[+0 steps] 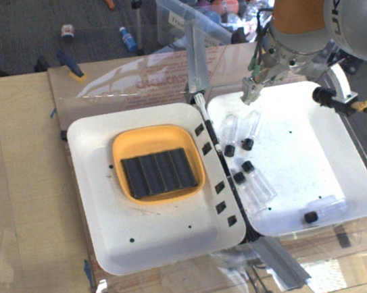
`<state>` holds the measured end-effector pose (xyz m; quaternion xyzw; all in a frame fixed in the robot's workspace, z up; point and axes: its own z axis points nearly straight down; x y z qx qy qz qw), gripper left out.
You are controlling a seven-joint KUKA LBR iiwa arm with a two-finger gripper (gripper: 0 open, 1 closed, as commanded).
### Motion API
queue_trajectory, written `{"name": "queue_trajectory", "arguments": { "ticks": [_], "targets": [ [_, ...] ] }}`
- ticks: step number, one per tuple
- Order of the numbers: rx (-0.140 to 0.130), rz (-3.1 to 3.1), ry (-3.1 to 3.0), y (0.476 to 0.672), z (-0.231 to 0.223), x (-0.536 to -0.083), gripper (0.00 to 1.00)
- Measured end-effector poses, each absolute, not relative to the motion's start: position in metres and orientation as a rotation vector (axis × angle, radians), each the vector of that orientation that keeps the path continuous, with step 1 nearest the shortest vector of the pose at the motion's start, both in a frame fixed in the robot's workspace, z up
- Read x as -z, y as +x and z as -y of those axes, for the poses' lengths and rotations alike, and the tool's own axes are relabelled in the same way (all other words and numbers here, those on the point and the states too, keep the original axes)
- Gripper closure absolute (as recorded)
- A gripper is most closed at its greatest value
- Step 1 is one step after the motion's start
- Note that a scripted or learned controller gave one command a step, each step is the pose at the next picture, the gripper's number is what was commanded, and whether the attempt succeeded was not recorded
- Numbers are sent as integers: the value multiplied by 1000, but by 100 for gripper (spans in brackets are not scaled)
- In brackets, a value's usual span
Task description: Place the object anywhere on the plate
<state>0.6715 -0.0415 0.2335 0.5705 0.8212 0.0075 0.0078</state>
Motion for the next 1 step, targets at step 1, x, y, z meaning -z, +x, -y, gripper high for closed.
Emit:
{"name": "queue_trajectory", "arguments": {
  "ticks": [1],
  "targets": [
    [-23,-2567,1784,671,42,-233,0]
  ]
}}
